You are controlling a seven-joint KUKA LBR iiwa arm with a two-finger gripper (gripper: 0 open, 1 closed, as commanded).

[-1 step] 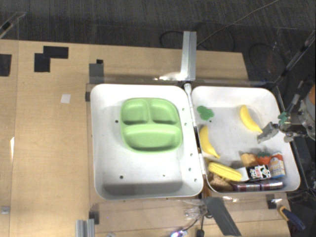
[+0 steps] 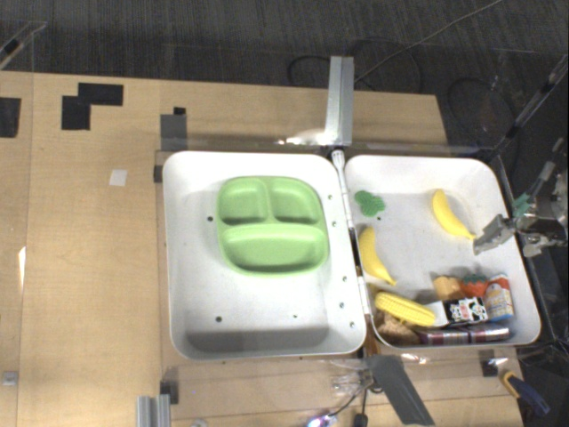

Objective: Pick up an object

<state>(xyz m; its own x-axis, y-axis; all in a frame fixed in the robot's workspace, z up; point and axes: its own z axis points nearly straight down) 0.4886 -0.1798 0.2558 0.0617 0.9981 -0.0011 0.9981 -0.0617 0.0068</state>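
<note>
Nearest the camera, along the front edge of the right bin (image 2: 498, 174), a cluster of small things is seen packed together: a corn cob (image 2: 404, 309), a small carton with a black-and-white pattern (image 2: 465, 310), a dark bar (image 2: 467, 334) lying along the bin's front wall, a small bottle (image 2: 500, 299) and a brownish piece (image 2: 446, 286) just behind the carton. These are touching or nearly touching one another, so a clean grasp there is judged awkward.

Further back, a banana (image 2: 374, 257) is seen lying close beside the divider between the bins, with a green leafy piece (image 2: 370, 204) beyond it. A second banana (image 2: 452, 215) lies apart from everything else in the far right part of the bin, and it is judged the easiest thing to be picked up. It looks like a light, stiff, smooth toy; being curved and somewhat slippery, it is best taken across its thick middle, with the fingers set square to its length.

The hand (image 2: 494, 233) is seen at the bin's right side, just beside that banana's lower end. Nothing is seen between its fingers, and how far they are parted cannot be told.

In the left bin (image 2: 191, 238), a green divided plate (image 2: 271, 223) rests alone. Both bins are carried by the table (image 2: 80, 265).
</note>
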